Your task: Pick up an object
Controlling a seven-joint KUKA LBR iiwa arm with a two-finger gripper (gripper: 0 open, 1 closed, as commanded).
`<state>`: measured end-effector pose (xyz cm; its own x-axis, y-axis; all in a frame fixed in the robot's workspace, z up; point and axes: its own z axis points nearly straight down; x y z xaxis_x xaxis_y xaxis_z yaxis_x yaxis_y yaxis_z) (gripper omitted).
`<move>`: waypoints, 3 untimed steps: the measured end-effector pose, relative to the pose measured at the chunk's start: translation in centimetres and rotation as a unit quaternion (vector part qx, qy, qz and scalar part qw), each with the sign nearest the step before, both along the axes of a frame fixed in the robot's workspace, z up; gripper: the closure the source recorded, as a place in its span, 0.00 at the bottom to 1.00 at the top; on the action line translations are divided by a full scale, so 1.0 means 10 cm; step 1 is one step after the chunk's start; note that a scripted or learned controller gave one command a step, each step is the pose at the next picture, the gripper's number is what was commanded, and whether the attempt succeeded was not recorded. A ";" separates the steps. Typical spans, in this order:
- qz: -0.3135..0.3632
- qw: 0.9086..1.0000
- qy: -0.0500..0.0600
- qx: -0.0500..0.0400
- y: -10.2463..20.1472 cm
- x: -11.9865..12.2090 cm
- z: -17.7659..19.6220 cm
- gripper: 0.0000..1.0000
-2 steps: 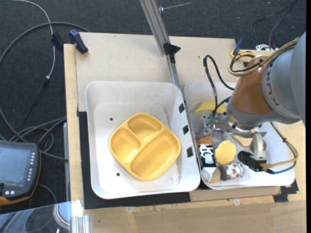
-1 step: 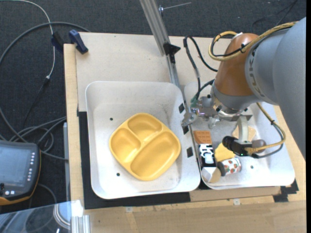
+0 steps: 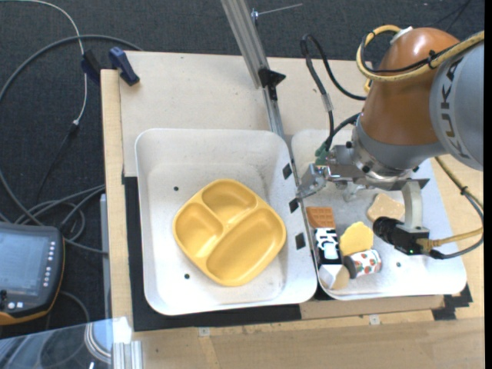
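1. Objects for picking lie in the right bin (image 3: pixel 400 289), which sits just to the right of the yellow divided plate (image 3: pixel 229 231); I count five loose items there.
2. Nearest the plate's right edge is a flat brown waffle-patterned tile (image 3: pixel 320 216), with a black-and-white piece (image 3: pixel 328 246) touching its near end.
3. Further right of the plate is a yellow wedge (image 3: pixel 356 238), smooth and cheese-like. It leans against a small tipped cup (image 3: pixel 364 263) that is white with red spots.
4. Furthest right of the plate is a pale tan, bread-like slab (image 3: pixel 386 206), partly covered by the arm (image 3: pixel 407 98).
5. The plate has three compartments, lies flat and tilted on the diagonal, and occupies the left bin (image 3: pixel 154 160) alone.
6. I see the gripper (image 3: pixel 321 174) to the upper right of the plate, low over the right bin's far end, just beyond the brown tile. The wrist above hides most of it. I cannot tell whether it is spread or closed, and I see nothing gripped in it.
7. A black unit (image 3: pixel 400 237) with a small green light hangs on a yellow cable, right of the plate, beside the wedge.
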<state>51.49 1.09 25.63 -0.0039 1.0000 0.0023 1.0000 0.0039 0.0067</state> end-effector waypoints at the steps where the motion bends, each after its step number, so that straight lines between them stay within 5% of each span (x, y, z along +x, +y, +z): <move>1: 0.000 1.000 0.003 -0.001 -0.01 0.01 0.06 1.00; 2: 0.000 1.000 0.002 -0.001 0.30 0.16 0.11 1.00; 3: 0.000 1.000 0.007 -0.001 0.60 0.14 -0.25 1.00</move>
